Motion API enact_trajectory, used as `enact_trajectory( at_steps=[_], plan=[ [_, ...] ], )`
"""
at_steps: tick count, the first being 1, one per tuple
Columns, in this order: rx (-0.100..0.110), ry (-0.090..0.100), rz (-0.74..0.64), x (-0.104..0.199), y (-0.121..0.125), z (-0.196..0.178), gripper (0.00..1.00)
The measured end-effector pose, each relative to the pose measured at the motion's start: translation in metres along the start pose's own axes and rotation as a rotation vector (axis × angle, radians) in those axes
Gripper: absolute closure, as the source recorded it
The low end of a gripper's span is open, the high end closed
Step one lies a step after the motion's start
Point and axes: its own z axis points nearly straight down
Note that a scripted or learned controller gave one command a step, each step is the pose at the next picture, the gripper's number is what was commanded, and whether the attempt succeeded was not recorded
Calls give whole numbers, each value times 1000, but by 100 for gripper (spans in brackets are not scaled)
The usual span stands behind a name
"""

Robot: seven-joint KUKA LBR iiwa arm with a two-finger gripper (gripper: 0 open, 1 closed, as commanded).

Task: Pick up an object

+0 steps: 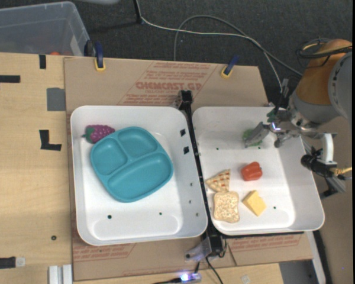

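Food pieces [252, 171] — four, right bin [296, 218]

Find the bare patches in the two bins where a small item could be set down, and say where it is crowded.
Left bin: a bare strip below the blue divided plate. Right bin: open floor in the upper left, above the pizza slice. Crowded: pizza slice, cracker, cheese and red pepper cluster together; the gripper hangs over the upper right.
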Motion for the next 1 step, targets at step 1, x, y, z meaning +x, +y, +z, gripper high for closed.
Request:
enact_trajectory(
  at_steps=[1],
  plan=[
    [-3, -2, 0, 1, 0, 53, 0]
  ],
)
